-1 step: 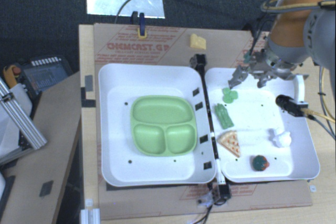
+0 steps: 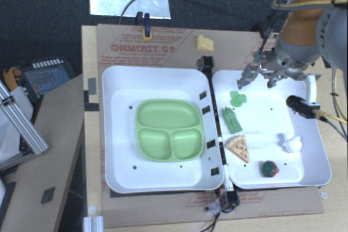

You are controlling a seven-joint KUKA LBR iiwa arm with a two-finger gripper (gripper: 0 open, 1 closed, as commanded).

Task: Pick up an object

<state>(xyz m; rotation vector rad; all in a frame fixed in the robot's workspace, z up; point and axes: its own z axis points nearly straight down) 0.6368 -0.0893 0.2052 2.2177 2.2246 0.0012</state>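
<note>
Off to the far left, on a side table, lay a handheld control pendant (image 2: 46, 80) with a dark screen. On the bench itself, the left bin (image 2: 117, 171) held a pale green divided plate (image 2: 166, 129) with three compartments, sitting flat near the middle of the bin. Behind both bins, on the brown cardboard sheet, a small yellow block (image 2: 205, 43) rested by itself, well apart from everything else.

The right bin (image 2: 315, 171) carried the loose pieces. Nearest its back left corner sat a small light green lump (image 2: 237, 99); just in front of it lay a darker green toy vegetable (image 2: 232, 120), long and slightly slanted. Nearer the front was a toy pizza slice (image 2: 237, 148), and to its right, at the front edge, a round dark green and red toy (image 2: 269, 169). A small white object (image 2: 292, 143) lay further right, near the bin's right side.

The gripper (image 2: 260, 76) hung above the back of the right bin, its two fingers spread apart with nothing between them. The left fingertip (image 2: 242, 82) stood just above and slightly right of the light green lump, near it but not around it. The other pieces lay well in front of the fingers.
</note>
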